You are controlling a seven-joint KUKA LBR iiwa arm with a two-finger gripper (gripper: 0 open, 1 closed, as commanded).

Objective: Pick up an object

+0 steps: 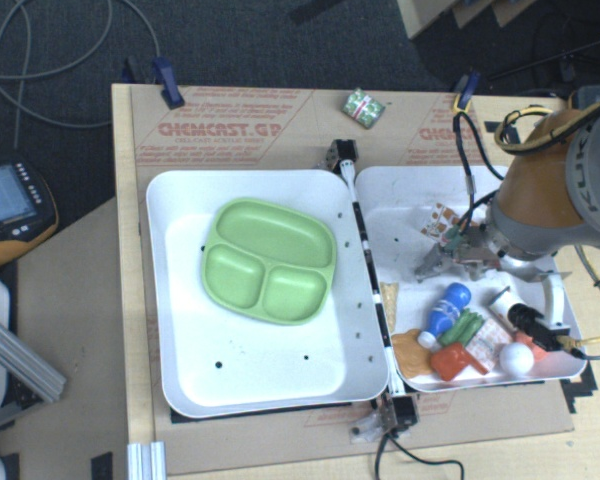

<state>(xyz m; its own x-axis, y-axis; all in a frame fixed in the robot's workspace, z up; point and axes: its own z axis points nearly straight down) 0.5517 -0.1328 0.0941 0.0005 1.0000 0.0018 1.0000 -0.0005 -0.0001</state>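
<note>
Camera view: arm bends low, pincer inside right bin.

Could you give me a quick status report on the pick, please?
Gripper low in right bin, fingers unclear. Nothing seen held. Blue bottle and toys clustered beside it.

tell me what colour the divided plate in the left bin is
Light green, all over. The divided plate shows plainly in the camera view, lying in the left bin.
</note>
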